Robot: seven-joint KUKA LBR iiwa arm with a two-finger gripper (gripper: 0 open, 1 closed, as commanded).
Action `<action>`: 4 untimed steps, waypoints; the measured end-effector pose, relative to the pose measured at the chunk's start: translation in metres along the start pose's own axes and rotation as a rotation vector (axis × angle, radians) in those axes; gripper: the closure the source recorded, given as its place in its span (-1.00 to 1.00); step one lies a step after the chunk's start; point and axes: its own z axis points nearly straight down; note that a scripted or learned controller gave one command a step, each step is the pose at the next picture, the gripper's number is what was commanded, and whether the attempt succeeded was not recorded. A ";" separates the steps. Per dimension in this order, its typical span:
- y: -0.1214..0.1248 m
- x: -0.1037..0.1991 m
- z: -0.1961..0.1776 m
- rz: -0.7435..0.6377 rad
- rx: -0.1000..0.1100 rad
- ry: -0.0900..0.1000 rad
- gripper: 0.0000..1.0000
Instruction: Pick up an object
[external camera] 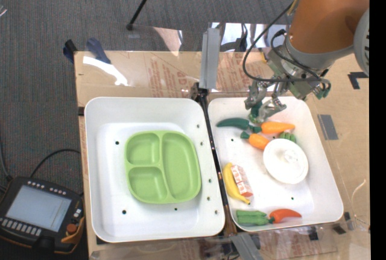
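My gripper (266,108) hangs over the far edge of the right bin (319,132), its fingers spread open with nothing between them. Just below it lie an orange carrot (277,127) and a second carrot (259,141). A dark green pepper (232,123) lies to their left. A round white lid (286,161) sits in the bin's middle. Nearer the front are a yellow banana (231,186) with a red and white carton (242,178) against it, a green vegetable (251,217) and a red chili (284,214).
The left bin (102,132) holds a light green divided plate (163,166). A grey post (209,63) stands behind the gap between the bins. A teach pendant (39,212) lies on the floor at lower left.
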 end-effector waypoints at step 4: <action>0.027 -0.005 -0.023 -0.030 -0.002 0.001 1.00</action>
